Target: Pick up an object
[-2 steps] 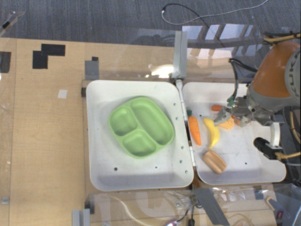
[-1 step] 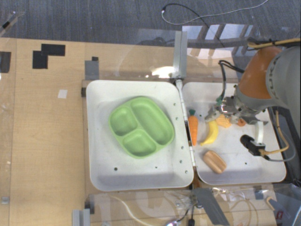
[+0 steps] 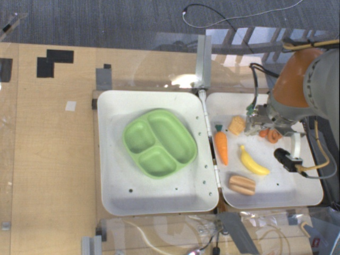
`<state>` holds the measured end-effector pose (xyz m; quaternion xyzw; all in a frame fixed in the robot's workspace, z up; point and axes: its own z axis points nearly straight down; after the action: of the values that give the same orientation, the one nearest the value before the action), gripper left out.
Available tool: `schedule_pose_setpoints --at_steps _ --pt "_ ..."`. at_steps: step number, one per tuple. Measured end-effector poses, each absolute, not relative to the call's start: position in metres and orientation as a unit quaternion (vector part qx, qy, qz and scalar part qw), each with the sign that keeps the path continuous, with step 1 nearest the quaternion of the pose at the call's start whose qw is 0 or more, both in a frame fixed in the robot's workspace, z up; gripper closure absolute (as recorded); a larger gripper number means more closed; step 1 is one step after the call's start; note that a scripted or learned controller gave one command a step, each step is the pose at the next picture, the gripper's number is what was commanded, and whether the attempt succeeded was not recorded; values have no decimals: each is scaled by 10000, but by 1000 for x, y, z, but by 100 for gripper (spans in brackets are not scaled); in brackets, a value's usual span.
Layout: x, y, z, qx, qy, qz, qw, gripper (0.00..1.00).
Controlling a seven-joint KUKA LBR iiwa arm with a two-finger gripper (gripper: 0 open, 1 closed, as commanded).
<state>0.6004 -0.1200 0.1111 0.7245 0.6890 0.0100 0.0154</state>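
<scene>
The right bin (image 3: 297,193) holds an orange carrot (image 3: 221,147) by its left wall, a yellow banana (image 3: 253,162) in the middle and a brown sausage (image 3: 241,184) near the front. A small yellow-orange piece (image 3: 237,125) lies toward the back. My gripper (image 3: 261,123) hangs low over the bin, just right of that piece. A small red-orange object (image 3: 272,136) lies directly below and slightly right of the gripper, partly hidden by it. I cannot see whether anything is held.
The left bin (image 3: 114,190) bears a green three-compartment plate (image 3: 159,142). A metal post (image 3: 204,62) stands at the back between the bins. Black cables (image 3: 289,161) from the arm trail over the right bin's right side.
</scene>
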Motion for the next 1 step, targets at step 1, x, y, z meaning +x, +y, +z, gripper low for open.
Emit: schedule_pose_setpoints --at_steps 1 --pt "600 -120 111 7246 6889 99 153 0"
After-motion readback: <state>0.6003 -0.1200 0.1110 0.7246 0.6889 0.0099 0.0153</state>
